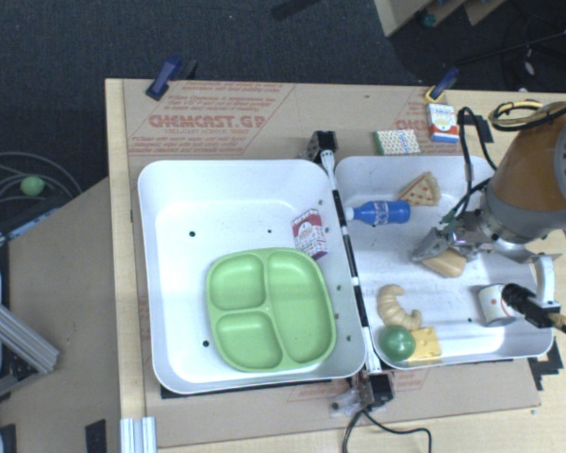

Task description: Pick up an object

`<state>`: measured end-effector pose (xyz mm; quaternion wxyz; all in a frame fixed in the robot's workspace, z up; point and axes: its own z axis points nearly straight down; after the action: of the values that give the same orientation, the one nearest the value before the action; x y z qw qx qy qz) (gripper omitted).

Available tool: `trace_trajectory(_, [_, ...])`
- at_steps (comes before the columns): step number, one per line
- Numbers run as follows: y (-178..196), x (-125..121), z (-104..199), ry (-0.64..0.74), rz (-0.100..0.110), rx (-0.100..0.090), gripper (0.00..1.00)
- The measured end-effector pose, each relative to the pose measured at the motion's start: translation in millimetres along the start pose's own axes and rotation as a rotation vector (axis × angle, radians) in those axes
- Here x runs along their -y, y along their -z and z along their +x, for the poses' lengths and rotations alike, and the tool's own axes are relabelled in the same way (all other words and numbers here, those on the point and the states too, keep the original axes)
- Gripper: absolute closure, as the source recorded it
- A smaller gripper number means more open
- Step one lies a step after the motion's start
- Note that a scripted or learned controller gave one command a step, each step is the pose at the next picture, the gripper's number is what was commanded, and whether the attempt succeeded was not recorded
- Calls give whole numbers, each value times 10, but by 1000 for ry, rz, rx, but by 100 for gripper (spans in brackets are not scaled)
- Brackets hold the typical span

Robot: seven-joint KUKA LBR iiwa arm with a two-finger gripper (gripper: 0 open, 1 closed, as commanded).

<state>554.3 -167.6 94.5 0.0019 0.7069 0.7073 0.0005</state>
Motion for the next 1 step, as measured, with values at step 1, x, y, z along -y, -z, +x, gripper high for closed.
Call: trace_trajectory(1, [916, -229, 1082, 4, -1, -4, 100])
